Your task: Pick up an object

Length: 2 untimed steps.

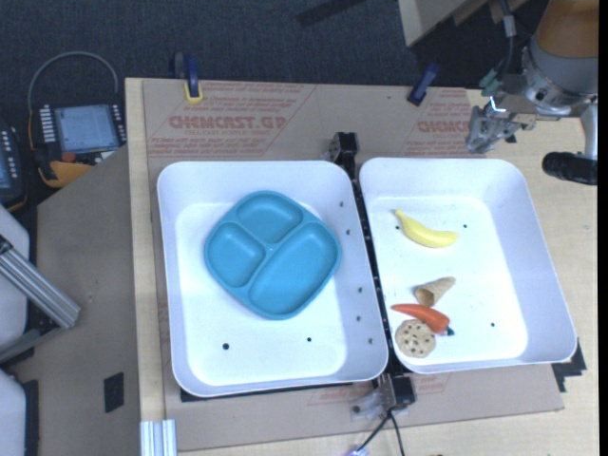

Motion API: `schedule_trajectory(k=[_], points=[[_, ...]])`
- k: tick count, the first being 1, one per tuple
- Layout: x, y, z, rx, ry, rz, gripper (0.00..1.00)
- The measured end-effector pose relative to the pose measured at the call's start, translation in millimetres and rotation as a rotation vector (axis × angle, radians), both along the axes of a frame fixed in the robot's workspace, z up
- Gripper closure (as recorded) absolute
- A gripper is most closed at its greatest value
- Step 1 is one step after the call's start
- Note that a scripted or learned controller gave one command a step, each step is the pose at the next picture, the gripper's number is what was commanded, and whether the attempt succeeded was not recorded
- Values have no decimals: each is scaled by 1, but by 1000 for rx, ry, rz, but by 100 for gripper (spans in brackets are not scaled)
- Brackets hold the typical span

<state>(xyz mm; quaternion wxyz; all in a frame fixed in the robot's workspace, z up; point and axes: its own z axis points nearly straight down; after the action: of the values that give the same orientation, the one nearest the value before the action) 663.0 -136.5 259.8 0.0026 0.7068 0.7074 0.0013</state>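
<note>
1. Up past the far right corner of the right-hand shallow white bin (541,245), the grey two-finger gripper (483,131) hangs over the bare cardboard bench top (285,122), outside both bins. Can't tell from this angle whether it's released or clenched, too small and too much clutter around it. Nothing visibly in its grasp.

2. Behind it you get the wrist and the orange band of the arm (570,27) coming in from the top right.

3. Closest candidate for a pick, I'd say, is the yellow toy banana (426,231), lying flat in the far-left part of the right bin, well apart from the tool.

4. Nearer the front of that bin there's a little cluster: a tan cone-shaped piece (435,291), a red-orange chilli-looking thing (421,315) just below it, and a round brown chocolate-chip cookie (414,338) right against the chilli. Those three are packed tight, so probably a messier grab.

5. Over in the left-hand white bin (180,255) sits a blue plastic plate with three compartments (273,253), roughly centred, nothing in it.

6. Progress-wise: basically at the start, as far as I can judge. Everything's resting on bin floors, nothing lifted. Still to do: get over a bin, come down on something, close, lift.
</note>
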Motion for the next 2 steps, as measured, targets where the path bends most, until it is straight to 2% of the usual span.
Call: schedule_trajectory(k=[1,2], points=[[-19,59,-6,4,8,5,100],[-25,109,-5,4,7,5,100]])
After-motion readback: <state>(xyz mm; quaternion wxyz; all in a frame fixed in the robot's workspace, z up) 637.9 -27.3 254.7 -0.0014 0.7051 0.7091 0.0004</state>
